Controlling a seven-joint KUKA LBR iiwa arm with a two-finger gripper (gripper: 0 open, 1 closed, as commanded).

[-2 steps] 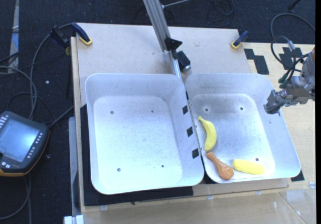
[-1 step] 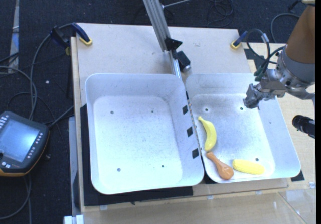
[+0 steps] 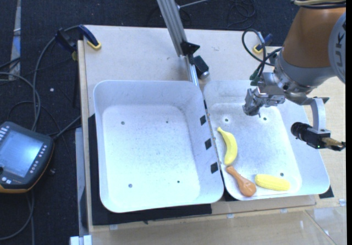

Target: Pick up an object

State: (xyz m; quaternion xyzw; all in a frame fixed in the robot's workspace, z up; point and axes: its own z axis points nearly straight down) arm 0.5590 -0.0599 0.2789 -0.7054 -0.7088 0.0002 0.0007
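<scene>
The right bin (image 3: 308, 168) holds three objects. A yellow banana (image 3: 229, 145) lies along its left side. An orange spoon-like piece (image 3: 242, 182) sits near the front edge, and a yellow corn-like piece (image 3: 272, 182) lies just right of it. My gripper (image 3: 252, 107) hangs over the back part of the right bin, up and to the right of the banana and apart from it. Nothing shows between its fingers.
The left bin (image 3: 104, 95) stands beside the right one, the two meeting at a shared wall (image 3: 208, 134). A slanted metal pole (image 3: 170, 10) rises from the back of the bench. A teach pendant (image 3: 22, 156) lies off the bench at the left.
</scene>
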